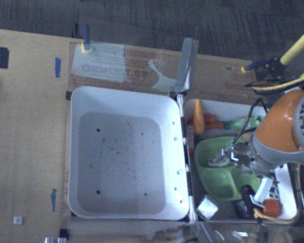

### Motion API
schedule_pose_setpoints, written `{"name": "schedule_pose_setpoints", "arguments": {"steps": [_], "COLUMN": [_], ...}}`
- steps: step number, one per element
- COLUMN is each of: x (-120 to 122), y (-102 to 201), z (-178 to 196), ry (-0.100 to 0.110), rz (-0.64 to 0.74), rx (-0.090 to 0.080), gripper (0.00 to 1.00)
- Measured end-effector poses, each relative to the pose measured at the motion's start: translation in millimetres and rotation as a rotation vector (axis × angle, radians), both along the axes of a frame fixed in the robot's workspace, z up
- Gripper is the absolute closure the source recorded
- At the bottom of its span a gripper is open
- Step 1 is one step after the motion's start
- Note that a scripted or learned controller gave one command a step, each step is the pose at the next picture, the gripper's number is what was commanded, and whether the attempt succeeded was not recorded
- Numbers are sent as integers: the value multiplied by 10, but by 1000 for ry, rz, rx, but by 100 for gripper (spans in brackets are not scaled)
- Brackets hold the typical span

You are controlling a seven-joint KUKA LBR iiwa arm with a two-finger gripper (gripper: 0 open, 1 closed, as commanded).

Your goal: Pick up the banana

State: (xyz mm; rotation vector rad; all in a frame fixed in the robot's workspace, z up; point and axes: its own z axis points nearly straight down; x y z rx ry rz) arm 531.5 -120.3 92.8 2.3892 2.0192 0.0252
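My gripper (223, 157) hangs low over the right bin (291, 184), above a green bowl-shaped thing (216, 179) that takes up the bin's middle. The grey arm with its orange band (281, 129) reaches in from the right and hides much of the bin's right half. Nothing that I can make out as a banana lies in the uncovered part of this bin.
An orange carrot-like piece (198, 118), a red piece (214, 121) and a pale green piece (246, 123) lie along the right bin's far wall. A small white block (206, 207) and a red-orange thing (271, 207) sit near its front. The left bin (74, 137) stands beside it.
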Motion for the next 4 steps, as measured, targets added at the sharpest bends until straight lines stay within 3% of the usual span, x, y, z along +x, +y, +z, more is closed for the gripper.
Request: {"name": "schedule_pose_setpoints", "arguments": {"steps": [1,2,3,4], "x": [-67,-139,300,803], "y": [-222,145,110,598], "z": [5,6,-2,939], "ry": [-6,-1,9,14], "rz": [75,449,761,753], "rx": [-2,-19,-28,-11], "gripper": [0,0,0,0]}}
